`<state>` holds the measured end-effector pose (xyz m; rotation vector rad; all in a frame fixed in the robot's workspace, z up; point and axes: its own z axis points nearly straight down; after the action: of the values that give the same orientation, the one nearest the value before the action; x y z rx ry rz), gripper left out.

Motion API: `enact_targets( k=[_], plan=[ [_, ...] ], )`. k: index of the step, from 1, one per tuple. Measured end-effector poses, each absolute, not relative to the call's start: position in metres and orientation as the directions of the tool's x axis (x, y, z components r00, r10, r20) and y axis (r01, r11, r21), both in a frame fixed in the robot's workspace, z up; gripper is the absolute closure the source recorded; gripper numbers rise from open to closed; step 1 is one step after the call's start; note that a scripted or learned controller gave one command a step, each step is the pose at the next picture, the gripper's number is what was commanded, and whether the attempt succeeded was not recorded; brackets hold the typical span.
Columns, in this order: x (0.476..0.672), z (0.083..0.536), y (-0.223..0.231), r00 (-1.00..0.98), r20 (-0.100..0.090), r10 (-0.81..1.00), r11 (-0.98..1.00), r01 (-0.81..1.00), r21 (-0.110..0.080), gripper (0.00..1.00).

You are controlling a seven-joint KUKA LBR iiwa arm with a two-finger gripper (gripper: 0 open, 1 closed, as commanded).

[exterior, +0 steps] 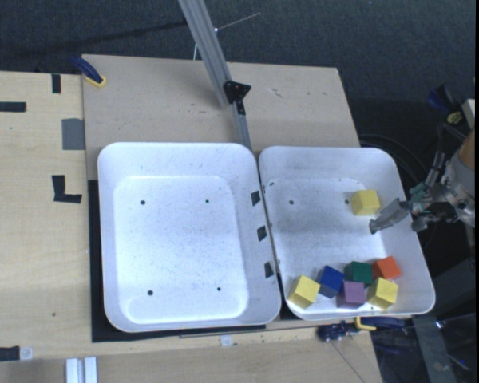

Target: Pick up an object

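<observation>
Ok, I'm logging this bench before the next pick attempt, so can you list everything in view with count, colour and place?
White bins: 2, white, side by side on the bench; left bin, right bin.
Yellow blocks: 3; one alone in the right bin's upper part, two in the cluster at its lower edge.
Blue block: 1, lower cluster.
Green block: 1, lower cluster.
Purple block: 1, lower cluster.
Orange block: 1, lower cluster's right end.
Metal pole: 1, grey, slanting above the bins.
Bench: 1, tan wood.
Gripper: 1, dark, over the right bin's right rim, beside the lone yellow block.
</observation>
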<state>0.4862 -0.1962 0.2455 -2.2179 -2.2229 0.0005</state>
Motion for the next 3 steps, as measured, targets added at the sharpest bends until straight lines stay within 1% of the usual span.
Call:
enact_targets(
  k=[1, 2, 3],
  plan=[
    [0.486, 0.246, -0.196, -0.002, 0.001, 1.000, 0.002, 1.000, -0.001, 0.00],
    [0.488, 0.183, -0.190, -0.001, 0.002, 1.000, 0.001, 1.000, -0.008, 0.00],
    [0.487, 0.118, -0.189, -0.001, 0.002, 1.000, 0.001, 1.000, -0.008, 0.00]
  ],
)
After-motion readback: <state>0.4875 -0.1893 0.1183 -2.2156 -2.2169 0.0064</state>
